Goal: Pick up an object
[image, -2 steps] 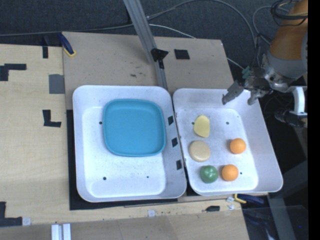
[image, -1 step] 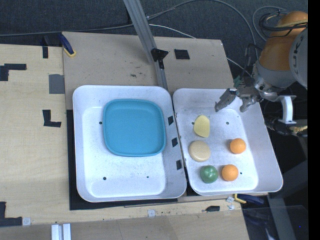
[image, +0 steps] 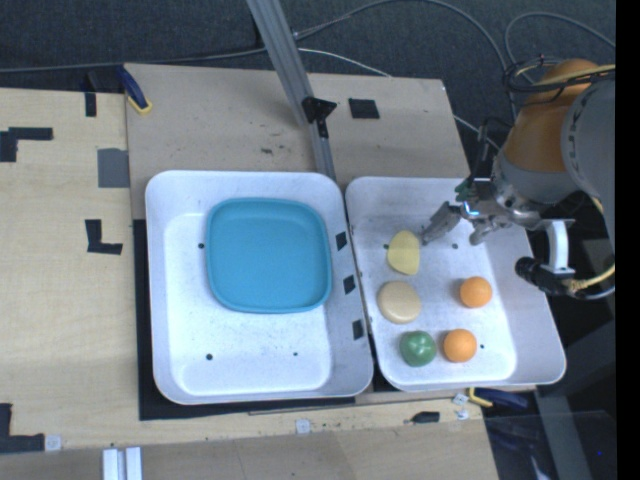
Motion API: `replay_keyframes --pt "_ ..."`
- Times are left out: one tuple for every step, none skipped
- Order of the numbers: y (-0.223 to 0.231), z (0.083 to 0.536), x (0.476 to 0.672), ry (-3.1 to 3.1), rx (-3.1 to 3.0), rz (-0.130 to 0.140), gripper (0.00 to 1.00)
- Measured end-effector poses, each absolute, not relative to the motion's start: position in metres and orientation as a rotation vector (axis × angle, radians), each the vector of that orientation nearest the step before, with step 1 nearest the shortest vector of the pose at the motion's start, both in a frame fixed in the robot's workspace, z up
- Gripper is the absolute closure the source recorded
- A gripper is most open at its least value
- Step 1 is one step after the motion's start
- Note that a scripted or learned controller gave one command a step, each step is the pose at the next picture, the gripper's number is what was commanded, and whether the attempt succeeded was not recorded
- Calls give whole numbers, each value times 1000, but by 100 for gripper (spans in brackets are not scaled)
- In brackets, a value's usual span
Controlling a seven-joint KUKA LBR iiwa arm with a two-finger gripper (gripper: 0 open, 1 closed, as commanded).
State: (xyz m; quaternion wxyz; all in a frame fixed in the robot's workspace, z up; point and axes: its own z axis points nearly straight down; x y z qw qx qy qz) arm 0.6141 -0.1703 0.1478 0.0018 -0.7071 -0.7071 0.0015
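White plastic, two shallow bins side by side on a pale wooden bench (image: 60,298). Left bin (image: 170,298): holds one square blue plate (image: 268,254), lying flat, a little toward the far side. Right bin (image: 500,363): holds five small things, all apart from one another. Pale yellow piece (image: 404,253) near the middle of the bin, with a pointed upper end. Just below it, a beige round piece (image: 399,301). Lower again, a green ball (image: 418,347), and beside it on the right an orange ball (image: 459,345). Second orange ball (image: 475,292) higher up, near the right wall of the bin.

Reaching in from the right, the grey arm (image: 590,138) with its orange band (image: 545,133) above the wrist. Gripper (image: 458,228) low over the far part of the right bin, fingers spread apart, nothing between them. One finger (image: 438,224) pointing down-left toward the pale yellow piece, its tip close to that piece but not touching it, as far as can be seen. Other finger (image: 486,230) shorter in the view, above the higher orange ball and well apart from it.

Grey metal bar (image: 290,58) running slantwise from the top edge down to the gap between the bins. Black tape marks (image: 98,236) on the bench at the left. No brand, label or readable writing anywhere.
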Motion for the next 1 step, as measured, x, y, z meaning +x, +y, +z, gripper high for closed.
replay_keyframes --pt "-170 95 613 -2219 -2218 5 0"
